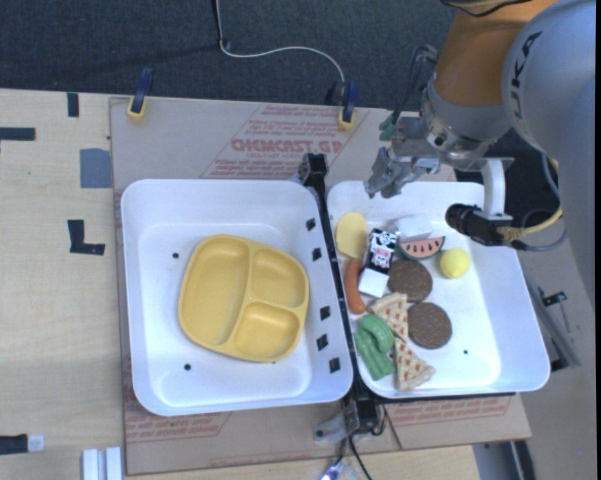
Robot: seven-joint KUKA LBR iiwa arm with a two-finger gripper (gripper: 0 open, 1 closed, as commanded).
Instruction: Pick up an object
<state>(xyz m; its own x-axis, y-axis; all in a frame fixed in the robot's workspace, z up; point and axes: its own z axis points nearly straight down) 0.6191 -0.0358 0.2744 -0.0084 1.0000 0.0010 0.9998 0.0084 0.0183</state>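
My gripper (388, 180) hangs in the upper right of the frame, above the back rim of the right bin (510, 328). Nothing sits between its fingers; whether they are spread or closed I cannot tell from this angle.

Just below the gripper in the frame: a yellow oval piece (351, 234), probably a toy lemon or chip. Beside it a small black-and-white carton (382, 249) and a watermelon slice (421, 245). A small yellow ball (455, 263) lies apart to the right. Further down the frame: a hot dog (353, 286), two brown round patties (420, 303), a pizza slice (408, 362) and a green leafy piece (373, 347), packed touching along the bin's left side.

Left bin (145, 268), centre left of frame, holds a yellow divided tray (244, 296).

Step in hand, as I judge: approach, no pick made yet. Next move calls for choosing a target and descending. The yellow ball stands clear of its neighbours; the clustered items risk a jammed or double grasp.
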